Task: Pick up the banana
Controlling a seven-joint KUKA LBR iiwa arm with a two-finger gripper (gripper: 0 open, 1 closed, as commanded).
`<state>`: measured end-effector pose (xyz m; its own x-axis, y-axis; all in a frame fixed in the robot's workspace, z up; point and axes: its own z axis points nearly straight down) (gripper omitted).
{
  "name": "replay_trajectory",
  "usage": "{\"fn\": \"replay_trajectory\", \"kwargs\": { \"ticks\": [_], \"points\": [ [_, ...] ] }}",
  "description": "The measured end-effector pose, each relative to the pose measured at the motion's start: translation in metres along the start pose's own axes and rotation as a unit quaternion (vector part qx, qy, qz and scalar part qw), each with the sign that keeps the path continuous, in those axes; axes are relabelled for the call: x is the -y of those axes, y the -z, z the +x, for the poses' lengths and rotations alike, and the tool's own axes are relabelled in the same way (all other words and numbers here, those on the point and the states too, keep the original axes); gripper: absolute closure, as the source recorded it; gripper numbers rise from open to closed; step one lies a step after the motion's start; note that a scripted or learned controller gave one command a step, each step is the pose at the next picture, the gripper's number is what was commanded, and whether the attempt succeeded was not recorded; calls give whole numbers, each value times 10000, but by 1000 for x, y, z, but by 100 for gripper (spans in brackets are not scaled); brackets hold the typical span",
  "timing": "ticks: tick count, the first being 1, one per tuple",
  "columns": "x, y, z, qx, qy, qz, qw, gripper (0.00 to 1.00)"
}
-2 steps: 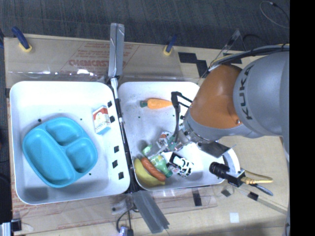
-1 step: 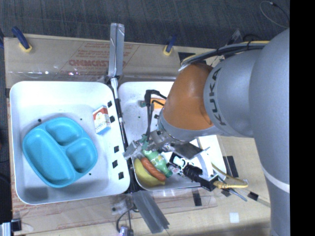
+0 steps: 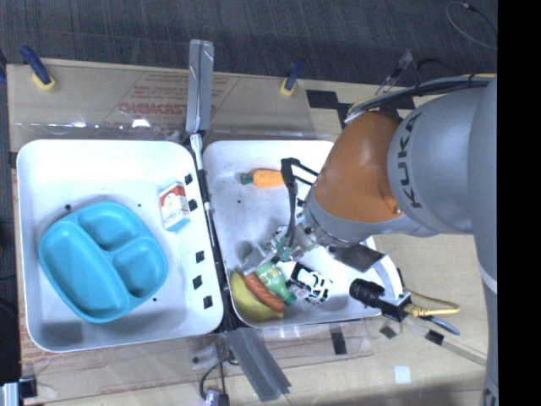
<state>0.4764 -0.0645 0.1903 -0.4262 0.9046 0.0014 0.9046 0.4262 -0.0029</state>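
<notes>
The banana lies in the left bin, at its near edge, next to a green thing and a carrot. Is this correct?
Not quite. The camera view shows the banana in the right bin, not the left one. The rest holds: it lies at the near edge, next to the green thing and a carrot.

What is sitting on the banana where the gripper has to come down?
The banana lies in the right bin's near-left corner, partly buried: a green item and a thin orange-red piece lie across its top. The gripper is just above that pile, so those items sit between it and the banana.
</notes>
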Motion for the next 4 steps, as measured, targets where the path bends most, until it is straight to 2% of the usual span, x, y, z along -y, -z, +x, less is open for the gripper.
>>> {"fn": "replay_trajectory", "kwargs": {
  "ticks": [1, 2, 3, 4],
  "points": [
    [-22, 0, 46, -8, 78, 10, 10000, 0],
    [-3, 1, 6, 6, -1138, -3, 9935, 0],
    [-23, 0, 48, -6, -900, 5, 9959, 0],
    [14, -34, -53, -2, -1518, 9, 9884, 0]
  ]
}}
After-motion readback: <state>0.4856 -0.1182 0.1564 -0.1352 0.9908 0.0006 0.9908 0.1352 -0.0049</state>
